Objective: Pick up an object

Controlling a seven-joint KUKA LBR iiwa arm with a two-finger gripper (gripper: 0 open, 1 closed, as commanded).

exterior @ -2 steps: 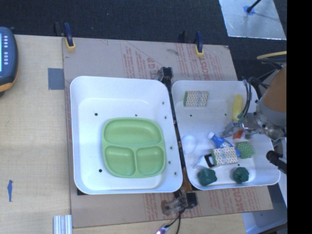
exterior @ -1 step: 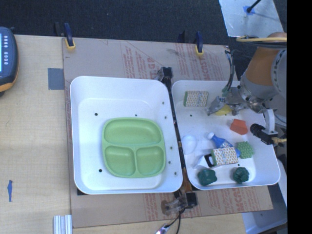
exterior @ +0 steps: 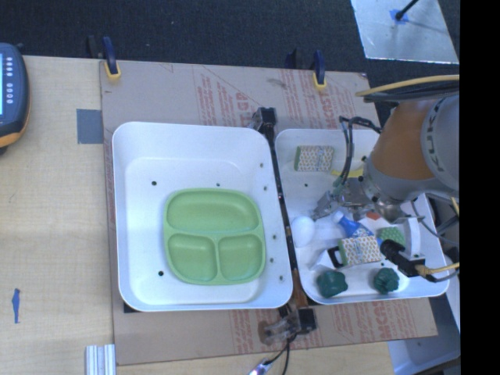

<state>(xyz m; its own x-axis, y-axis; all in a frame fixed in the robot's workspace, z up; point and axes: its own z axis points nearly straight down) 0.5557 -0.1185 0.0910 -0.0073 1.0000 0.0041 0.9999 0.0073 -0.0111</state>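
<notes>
The gripper point(exterior: 332, 203) is lowered into the right bin point(exterior: 291, 143), among a blue object point(exterior: 353, 227), sponges point(exterior: 360, 249) and green lumps point(exterior: 331, 282), presumably to grasp one. Its opening cannot be told; nothing is seen held.

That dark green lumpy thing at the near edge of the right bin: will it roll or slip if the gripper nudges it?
The dark green lump looks rounded and bumpy, so it may rock or roll a little. It lies close to the right bin's near wall, which would probably stop it.
</notes>
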